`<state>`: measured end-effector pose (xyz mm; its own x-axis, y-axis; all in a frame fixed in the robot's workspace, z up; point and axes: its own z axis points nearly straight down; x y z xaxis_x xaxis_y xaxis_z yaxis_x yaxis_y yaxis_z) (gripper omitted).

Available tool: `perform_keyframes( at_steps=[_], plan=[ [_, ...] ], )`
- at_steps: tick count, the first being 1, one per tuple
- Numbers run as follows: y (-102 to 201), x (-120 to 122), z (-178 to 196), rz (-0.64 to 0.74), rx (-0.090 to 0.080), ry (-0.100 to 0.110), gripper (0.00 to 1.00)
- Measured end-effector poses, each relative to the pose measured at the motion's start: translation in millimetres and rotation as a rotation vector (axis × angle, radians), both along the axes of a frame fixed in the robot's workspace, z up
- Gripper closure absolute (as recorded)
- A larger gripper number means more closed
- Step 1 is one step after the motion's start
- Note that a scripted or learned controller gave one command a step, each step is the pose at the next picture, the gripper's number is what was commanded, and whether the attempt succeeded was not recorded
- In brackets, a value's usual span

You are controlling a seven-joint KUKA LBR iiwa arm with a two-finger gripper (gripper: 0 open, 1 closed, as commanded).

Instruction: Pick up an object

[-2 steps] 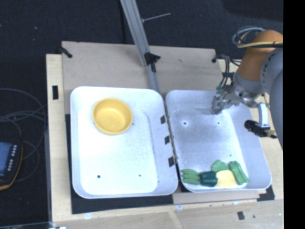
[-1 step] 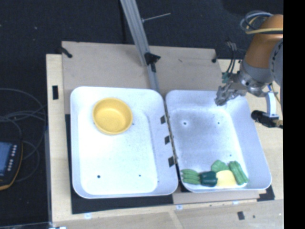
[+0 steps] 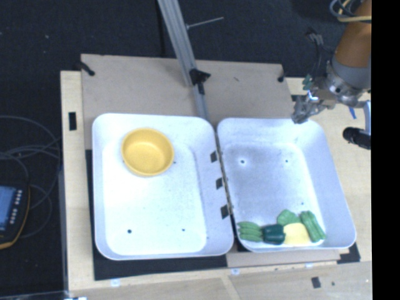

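Your gripper (image 3: 302, 113) hung over the right bin's (image 3: 331, 167) far rim — I couldn't tell its grip state; green pieces (image 3: 275, 229) sat untouched.

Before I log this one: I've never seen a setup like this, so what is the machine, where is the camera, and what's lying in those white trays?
One fixed camera looks down at a slant on a bench with two shallow white bins. The grey robot arm, with an orange band above its wrist, reaches in from the right. Its gripper sits over the far right corner of the right bin, and nothing shows between its fingers. The left bin holds a yellow bowl. In the right bin's near corner lies a cluster of small green items, a darker green piece and a pale yellow piece, touching each other.
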<state>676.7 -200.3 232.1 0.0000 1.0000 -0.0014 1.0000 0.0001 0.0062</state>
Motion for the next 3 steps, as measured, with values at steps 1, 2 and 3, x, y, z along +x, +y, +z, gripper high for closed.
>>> perform_keyframes(
  at_steps=[1,2,3],
  plan=[
    [-1,0,2,0.0,0.0,0.005,1.0],
    [55,-12,-5,0.003,0.002,0.005,1.0],
    [102,-22,7,0.003,0.002,0.004,1.0]
  ],
)
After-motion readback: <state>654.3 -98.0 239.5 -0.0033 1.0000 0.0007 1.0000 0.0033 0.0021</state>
